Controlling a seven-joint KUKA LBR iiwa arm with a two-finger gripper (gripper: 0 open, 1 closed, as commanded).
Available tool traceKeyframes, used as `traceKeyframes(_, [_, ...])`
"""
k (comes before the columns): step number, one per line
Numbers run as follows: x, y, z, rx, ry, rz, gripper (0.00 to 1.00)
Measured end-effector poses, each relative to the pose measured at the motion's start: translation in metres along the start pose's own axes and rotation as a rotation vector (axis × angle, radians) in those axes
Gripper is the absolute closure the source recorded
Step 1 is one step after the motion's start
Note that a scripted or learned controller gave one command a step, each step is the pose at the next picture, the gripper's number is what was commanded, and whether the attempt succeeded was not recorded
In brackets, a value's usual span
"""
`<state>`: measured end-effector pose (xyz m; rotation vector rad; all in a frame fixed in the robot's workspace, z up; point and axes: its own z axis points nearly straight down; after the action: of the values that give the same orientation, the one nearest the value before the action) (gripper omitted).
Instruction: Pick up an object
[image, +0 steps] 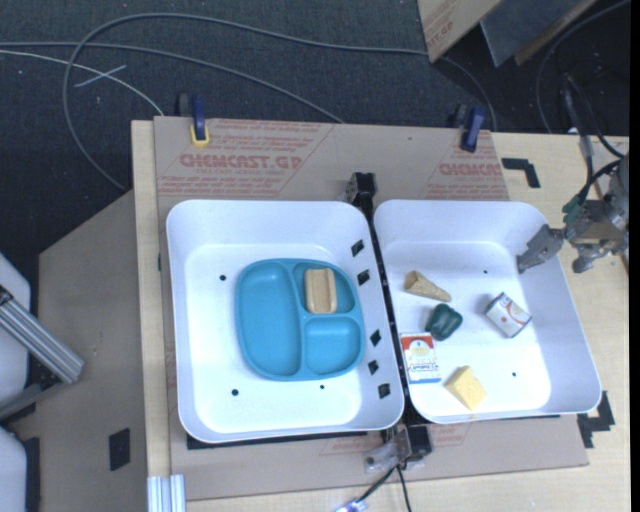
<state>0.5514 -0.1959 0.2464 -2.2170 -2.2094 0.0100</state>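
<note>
Small, seemingly crumpled white-and-red can (507, 314)

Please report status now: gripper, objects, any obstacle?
Gripper open at right bin's far right rim, holding nothing. Five small objects lie in that bin. Path unobstructed.

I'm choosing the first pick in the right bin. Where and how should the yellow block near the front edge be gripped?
Grip the yellow block across its two longer flat sides, coming straight down from above. It lies flat and turned at a slant, so rotate the jaws to match. The carton sits close on its left, so keep clear of that side.
</note>
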Motion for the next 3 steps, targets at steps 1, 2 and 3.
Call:
traceKeyframes(1, [0.001, 0.002, -0.007, -0.012, -0.003, -0.004, 0.00])
traceKeyframes(2, [-0.005, 0.009, 0.040, -0.007, -0.002, -0.003, 0.00])
traceKeyframes(3, [0.001, 0.018, 0.090, -0.008, -0.001, -0.005, 0.00])
